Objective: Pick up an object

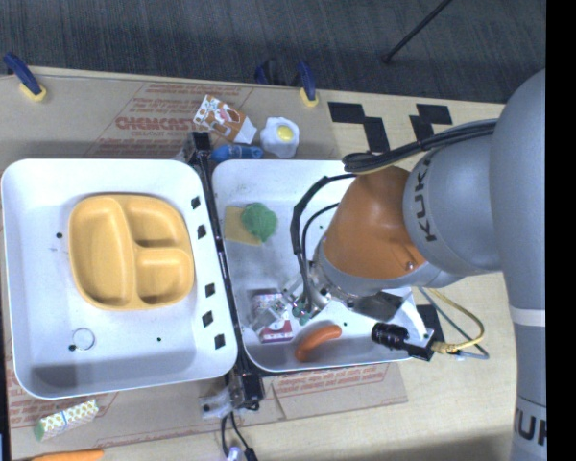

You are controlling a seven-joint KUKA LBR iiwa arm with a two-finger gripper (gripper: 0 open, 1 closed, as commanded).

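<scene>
Dark carpet behind, desk [442,392] covered with printed cardboard, blue clamps along its far edge. Left bin [19,286]: yellow divided tray [132,250] lying flat in the middle, small clear ring [83,338] near the front-left corner. In front of that bin, on the cardboard, a small patterned packet [67,418]. Behind the seam between the bins: a snack pack [217,115], a blue item [235,151], a white-and-yellow piece [279,135], all outside the bins. Right bin [269,173]: yellow sponge [238,227] with a green ball [260,219] touching it, toward the back-left. Near the front: a red-and-white packet [272,317], and an orange sausage-shaped item [318,341] just beside it by the front wall. Arm comes in from the right, orange band over the bin's right half. Hand [300,303] is low over the bin, right next to the red-and-white packet; can't tell if it's open or closed, and nothing is visibly gripped.
</scene>
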